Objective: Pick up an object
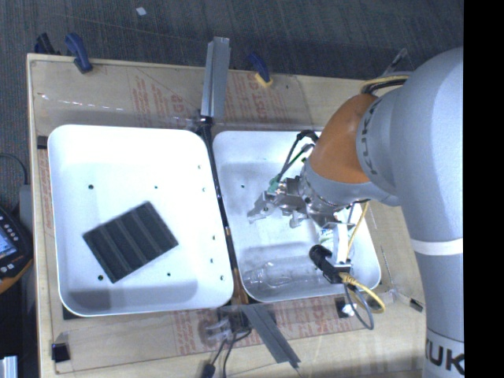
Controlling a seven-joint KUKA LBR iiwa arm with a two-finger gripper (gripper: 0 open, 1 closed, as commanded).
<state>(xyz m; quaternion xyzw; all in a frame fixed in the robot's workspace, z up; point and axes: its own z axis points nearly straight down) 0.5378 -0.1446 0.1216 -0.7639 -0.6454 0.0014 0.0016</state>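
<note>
A dark ribbed rectangular pad [130, 240] lies flat in the left bin [71, 152], towards its front left. A clear plastic bottle [283, 275] lies on its side along the front wall of the right bin [236, 152]. My gripper [277, 213] hangs over the middle of the right bin, a little behind the bottle and apart from it. Its fingers [258, 209] stand open and nothing is between them. The grey arm with its orange band [342, 152] covers the right part of that bin.
A black divider rail [220, 211] runs between the two bins. Yellow and black cables [358, 290] hang from the wrist over the right bin's front right corner. Blue clamps [79, 53] hold the bench's back edge.
</note>
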